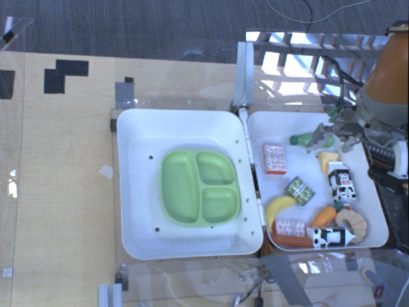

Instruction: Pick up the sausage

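The sausage point(292, 241) is a short red-orange link lying flat against the front wall of the right bin point(255, 139), just below a small pink packet point(290, 227) and left of a cow-print carton point(331, 237). My gripper point(333, 139) hangs over the back of the same bin, far from the sausage. It is open, its grey fingers point(315, 141) spread, with nothing between them. A green bottle-shaped item point(300, 139) lies just left of the gripper and a yellow cheese wedge point(328, 160) just below it.
The right bin also holds a red-and-white carton point(275, 158), a green patterned box point(299, 190), a banana point(279, 208), a carrot point(324, 217), a second cow-print carton point(342, 185) and a round pastry point(354, 223). The left bin point(134, 171) holds a green divided plate point(199, 187).
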Available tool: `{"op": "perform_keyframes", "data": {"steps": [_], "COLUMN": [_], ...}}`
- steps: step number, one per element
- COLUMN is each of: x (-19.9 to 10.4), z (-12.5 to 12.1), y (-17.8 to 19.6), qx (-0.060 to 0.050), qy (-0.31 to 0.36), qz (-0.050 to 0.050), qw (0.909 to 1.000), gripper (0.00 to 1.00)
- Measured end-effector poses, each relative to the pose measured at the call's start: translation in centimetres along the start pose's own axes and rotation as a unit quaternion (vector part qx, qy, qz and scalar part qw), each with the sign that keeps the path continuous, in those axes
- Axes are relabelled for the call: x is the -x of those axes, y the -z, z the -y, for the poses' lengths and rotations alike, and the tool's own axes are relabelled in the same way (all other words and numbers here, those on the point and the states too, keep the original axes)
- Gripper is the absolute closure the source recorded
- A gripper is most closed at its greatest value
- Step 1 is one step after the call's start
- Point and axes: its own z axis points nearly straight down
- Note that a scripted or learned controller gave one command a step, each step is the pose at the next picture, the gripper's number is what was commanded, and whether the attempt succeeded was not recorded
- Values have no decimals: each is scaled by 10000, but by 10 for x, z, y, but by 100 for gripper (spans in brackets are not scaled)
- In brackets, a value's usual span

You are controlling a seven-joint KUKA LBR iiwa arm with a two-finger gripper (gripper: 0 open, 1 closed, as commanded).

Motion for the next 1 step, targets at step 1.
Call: {"op": "perform_keyframes", "data": {"steps": [1], "x": [50], "z": [-7], "y": [-110], "qx": [0], "qy": [678], "qz": [0], "qw": [9977], "gripper": [0]}}
